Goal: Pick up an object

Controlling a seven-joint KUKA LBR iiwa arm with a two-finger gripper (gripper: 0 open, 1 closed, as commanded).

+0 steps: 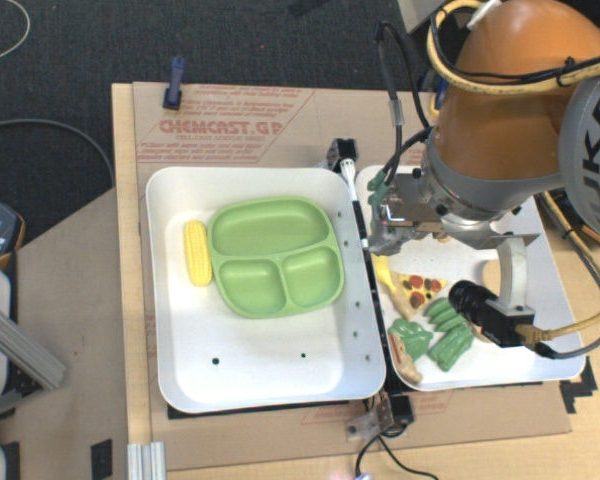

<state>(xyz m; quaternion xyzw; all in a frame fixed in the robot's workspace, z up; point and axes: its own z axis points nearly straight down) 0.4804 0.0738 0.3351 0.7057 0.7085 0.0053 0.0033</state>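
Note:
My gripper (405, 236) hangs low over the left part of the right bin (560, 268), beneath the big orange wrist band. Just below it lie a toy pizza slice (416, 289) and a yellow piece (383, 271) by the bin's left wall. Further toward the front sit green toy vegetables (446, 334) and a tan piece (405, 360). The wrist hides the fingertips, and nothing shows between them. In the left bin (180, 368) a green divided plate (276, 256) lies beside a yellow corn cob (196, 252).
The divider between the two bins (365, 268) runs right beside the gripper. The bench is a cardboard sheet (230, 118) with a blue clip (173, 82) at its far edge. Cables loop around the arm on the right.

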